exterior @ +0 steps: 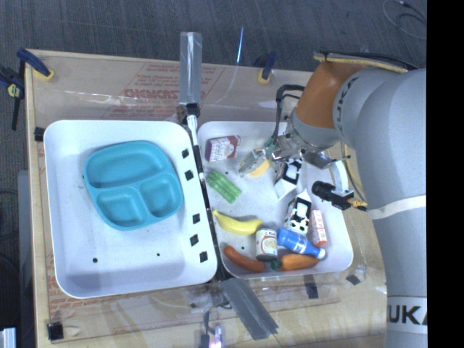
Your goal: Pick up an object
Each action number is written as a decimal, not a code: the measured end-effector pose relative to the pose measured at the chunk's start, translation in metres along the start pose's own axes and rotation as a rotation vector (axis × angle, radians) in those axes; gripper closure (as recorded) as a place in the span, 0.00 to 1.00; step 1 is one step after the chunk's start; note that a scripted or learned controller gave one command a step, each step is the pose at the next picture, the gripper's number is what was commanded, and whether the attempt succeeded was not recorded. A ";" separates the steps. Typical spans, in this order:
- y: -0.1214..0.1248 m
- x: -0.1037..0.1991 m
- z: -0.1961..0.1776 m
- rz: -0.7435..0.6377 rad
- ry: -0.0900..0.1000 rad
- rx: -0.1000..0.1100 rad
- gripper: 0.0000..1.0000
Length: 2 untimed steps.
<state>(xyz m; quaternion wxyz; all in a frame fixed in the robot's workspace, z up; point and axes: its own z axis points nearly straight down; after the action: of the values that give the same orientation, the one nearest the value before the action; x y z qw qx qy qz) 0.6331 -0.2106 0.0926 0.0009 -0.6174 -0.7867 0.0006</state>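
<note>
Lying near the right bin's front, banana points left-right.

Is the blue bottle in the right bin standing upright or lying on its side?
Lying on its side. The blue bottle stretches along the right bin floor, beside the carrot.

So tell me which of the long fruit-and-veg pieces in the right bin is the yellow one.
The banana, lying mid-bin. The carrot is orange, the sausage-like piece beside it is reddish, and the green piece lies farther up.
</note>
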 end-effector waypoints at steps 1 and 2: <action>0.001 0.000 -0.011 -0.004 0.000 0.001 1.00; 0.001 0.000 -0.011 -0.004 0.000 0.001 0.00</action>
<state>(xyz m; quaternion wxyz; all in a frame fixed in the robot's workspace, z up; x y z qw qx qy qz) 0.6339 -0.2103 0.1032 0.0012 -0.6158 -0.7879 0.0008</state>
